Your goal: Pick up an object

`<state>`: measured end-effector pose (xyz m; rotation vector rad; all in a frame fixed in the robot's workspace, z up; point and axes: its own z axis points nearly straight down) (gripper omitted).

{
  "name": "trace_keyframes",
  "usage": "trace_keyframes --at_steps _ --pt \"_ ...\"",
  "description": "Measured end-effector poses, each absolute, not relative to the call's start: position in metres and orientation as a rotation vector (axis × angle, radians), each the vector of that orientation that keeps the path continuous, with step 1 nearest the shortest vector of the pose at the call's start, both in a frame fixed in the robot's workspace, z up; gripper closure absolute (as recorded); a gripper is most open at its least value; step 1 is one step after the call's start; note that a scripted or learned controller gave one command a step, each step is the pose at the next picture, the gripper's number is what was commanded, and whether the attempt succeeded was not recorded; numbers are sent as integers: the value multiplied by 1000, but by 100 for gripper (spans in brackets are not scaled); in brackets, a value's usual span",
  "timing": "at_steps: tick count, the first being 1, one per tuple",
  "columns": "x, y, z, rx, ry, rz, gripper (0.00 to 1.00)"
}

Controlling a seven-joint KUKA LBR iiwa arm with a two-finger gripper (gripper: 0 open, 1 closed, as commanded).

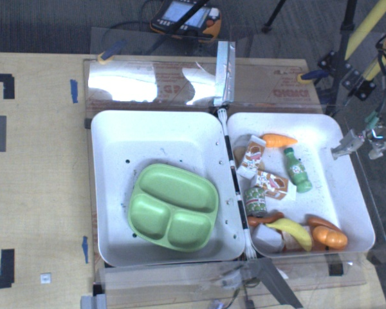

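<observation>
The right bin (pixel 347 192) holds a heap of small things. An orange carrot (pixel 278 140) lies at the back, with a green bottle (pixel 297 169) just in front of it. A small carton (pixel 251 156), a printed packet (pixel 274 183) and a can (pixel 256 200) sit along the bin's left side. At the front lie a yellow banana (pixel 293 232), a white cup (pixel 266 237) and an orange-brown piece (pixel 326 233). My gripper (pixel 359 143) hangs at the bin's right rim, apart from all of them, with nothing seen in it.
The left bin (pixel 109 147) bears a green divided plate (pixel 174 206). A clear shield with a metal post (pixel 224 69) stands behind both bins. Tripod legs and cables crowd the far right, and a handheld pendant (pixel 183 17) lies on the floor beyond.
</observation>
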<state>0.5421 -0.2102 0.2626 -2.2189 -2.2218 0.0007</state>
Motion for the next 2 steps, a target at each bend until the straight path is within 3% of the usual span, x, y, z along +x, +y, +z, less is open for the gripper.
trace_keyframes --at_steps 1,2 --pt "530 -224 291 -1991 -2437 -1 0" --pt "519 -205 190 -1984 -2437 0 0"
